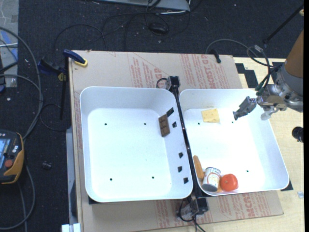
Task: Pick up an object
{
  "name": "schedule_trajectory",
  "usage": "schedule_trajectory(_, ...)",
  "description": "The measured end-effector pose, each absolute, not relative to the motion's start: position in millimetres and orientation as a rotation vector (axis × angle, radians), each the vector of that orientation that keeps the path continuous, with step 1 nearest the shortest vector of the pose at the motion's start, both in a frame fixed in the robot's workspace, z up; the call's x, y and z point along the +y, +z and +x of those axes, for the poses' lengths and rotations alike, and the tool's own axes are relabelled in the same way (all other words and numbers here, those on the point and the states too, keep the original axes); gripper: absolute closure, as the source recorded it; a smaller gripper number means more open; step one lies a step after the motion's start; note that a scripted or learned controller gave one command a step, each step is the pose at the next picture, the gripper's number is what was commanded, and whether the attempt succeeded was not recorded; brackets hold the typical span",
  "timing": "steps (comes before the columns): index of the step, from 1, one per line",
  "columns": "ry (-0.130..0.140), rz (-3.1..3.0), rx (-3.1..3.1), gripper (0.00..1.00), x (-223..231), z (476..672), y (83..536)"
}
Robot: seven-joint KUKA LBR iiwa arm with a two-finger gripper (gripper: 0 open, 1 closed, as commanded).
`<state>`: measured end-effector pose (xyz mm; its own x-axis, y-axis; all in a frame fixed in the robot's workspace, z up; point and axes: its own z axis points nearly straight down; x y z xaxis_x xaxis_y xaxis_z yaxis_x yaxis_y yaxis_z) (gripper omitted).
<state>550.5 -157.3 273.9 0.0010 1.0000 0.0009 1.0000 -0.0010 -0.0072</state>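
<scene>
My gripper (254,111) hangs over the upper right part of the right bin (270,134), with its fingers spread and nothing between them. A flat yellow square (210,115) lies on the bin floor to its left, a little apart from the dark fingertip (241,111). In the bin's near left corner an orange carrot (198,166), a small can (211,178) and a red tomato (229,181) lie close together. A brown chocolate bar (164,124) rests against the right wall of the left bin (96,129).
A black divider with clips (181,144) runs between the two bins. Both bins sit on a cardboard sheet (135,66). Cables and a blue and yellow clamp (75,57) lie beyond the board at the back left.
</scene>
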Motion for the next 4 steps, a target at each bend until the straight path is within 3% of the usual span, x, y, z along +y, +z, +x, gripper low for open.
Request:
schedule_trajectory(1,0.000,-2.221,-2.222,0.00,-156.9,551.6,277.6)
schedule_trajectory(4,0.004,-2.218,-2.219,0.00,-155.2,551.1,90.8)
